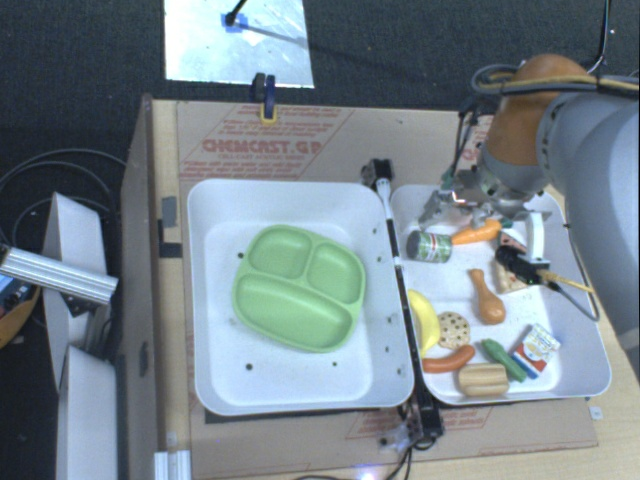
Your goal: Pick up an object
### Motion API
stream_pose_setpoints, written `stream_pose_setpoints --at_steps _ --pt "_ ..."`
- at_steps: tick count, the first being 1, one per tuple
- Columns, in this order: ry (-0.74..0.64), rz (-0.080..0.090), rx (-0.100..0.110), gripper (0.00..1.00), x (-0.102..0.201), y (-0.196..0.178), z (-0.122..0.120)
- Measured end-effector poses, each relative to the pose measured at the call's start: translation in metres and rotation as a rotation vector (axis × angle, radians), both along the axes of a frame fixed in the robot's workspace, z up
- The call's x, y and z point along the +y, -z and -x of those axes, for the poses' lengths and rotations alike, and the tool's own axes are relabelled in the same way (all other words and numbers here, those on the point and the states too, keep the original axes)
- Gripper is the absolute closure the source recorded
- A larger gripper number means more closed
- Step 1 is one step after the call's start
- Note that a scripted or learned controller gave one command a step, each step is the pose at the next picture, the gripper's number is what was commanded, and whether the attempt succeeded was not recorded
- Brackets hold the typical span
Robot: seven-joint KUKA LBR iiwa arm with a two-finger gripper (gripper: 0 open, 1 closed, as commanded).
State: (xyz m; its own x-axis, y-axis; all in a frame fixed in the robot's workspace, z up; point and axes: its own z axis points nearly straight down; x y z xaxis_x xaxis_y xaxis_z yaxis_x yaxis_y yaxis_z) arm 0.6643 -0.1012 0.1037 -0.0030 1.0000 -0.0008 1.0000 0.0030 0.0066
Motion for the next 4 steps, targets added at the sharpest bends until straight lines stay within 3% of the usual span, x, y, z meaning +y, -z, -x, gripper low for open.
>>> stream_pose_setpoints --at_steps 1,2,3,4 --pt "0.004 0.001 0.003 0.00 -0.025 -0.036 0.026" --pt "0.006 0.002 0.001 0.00 -0.078 0.019 0.067" --pt "-0.004 0.000 0.004 0.00 -0.060 -0.004 0.007" --pt "0.002 -0.002 0.010 0.00 -0.049 0.021 0.056"
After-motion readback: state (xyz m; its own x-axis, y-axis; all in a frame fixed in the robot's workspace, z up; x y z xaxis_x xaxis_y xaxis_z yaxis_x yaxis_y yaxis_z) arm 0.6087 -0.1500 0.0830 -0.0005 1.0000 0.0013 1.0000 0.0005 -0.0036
